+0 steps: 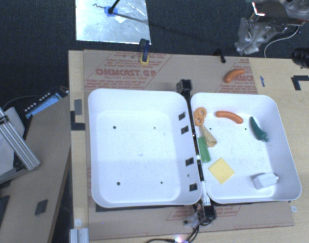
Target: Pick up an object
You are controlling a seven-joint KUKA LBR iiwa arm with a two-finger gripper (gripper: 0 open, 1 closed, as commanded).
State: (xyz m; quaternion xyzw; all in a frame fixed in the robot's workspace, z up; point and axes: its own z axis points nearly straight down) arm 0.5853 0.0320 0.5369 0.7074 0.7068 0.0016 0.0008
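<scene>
Hovering high over desk far edge, well away from objects: arm's gripper, pick judged not begun. Right bin holds sausage, yellow slab, green piece, pretzel. Next: descend, centre over one. Fingers blurred, can't tell spread; arm cut off at frame top.

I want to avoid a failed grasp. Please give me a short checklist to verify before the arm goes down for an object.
1. Objects in the right bin: ok, the hot dog, pretzel, yellow square and others lie there.
2. Target apart from neighbours: ok for the hot dog; not ok for the cone, which touches the green piece.
3. Gripper above the bin: not ok, it is beyond the far edge.
4. Gripper ready to grasp: cannot tell.
5. Stray sausage outside the bin: not ok.
</scene>
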